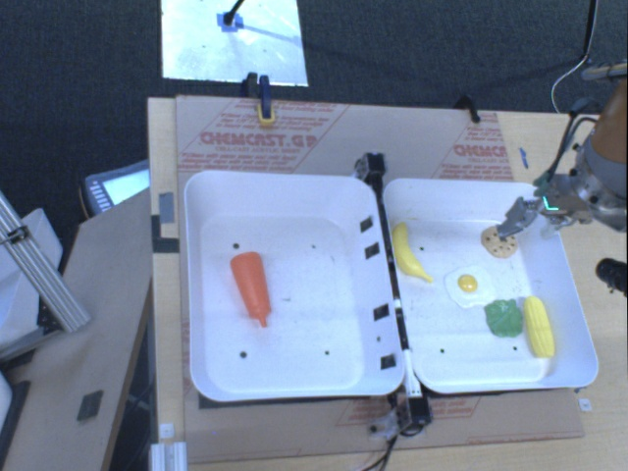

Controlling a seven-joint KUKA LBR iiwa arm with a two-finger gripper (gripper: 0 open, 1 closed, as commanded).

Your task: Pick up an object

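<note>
Camera view, looking down at a slant: a bench (324, 126) carried a clear-filmed board printed in red with the word "CHEMCAST", read on its far-left part, the same lettering repeating at far right where only part could be made out. On it sat two shallow white bins side by side, the left bin (285, 287) and the right bin (559, 351), their shared edge joined by a row of black clips (378, 283). A yellow-and-black clamp (263, 101) gripped the board's far edge, and beyond it a pale square sheet (234, 27) lay on the dark floor. The grey arm (603, 165) entered from the right, its gripper (510, 226) poised over the far-right part of the right bin; whether it was released or clenched could not be told. In the left bin an orange carrot (250, 285) lay alone, well apart from the gripper. In the right bin a yellow banana (407, 253) lay near the dividing edge, a corn cob (539, 326) lay near the right wall, touching a green leafy piece (503, 318) on its left, and a fried egg (468, 287) lay between banana and greens. The round cookie (499, 242) lay just beneath and beside the gripper tip, the nearest object to it; contact between them could not be judged, and nothing stood between the two.
</note>
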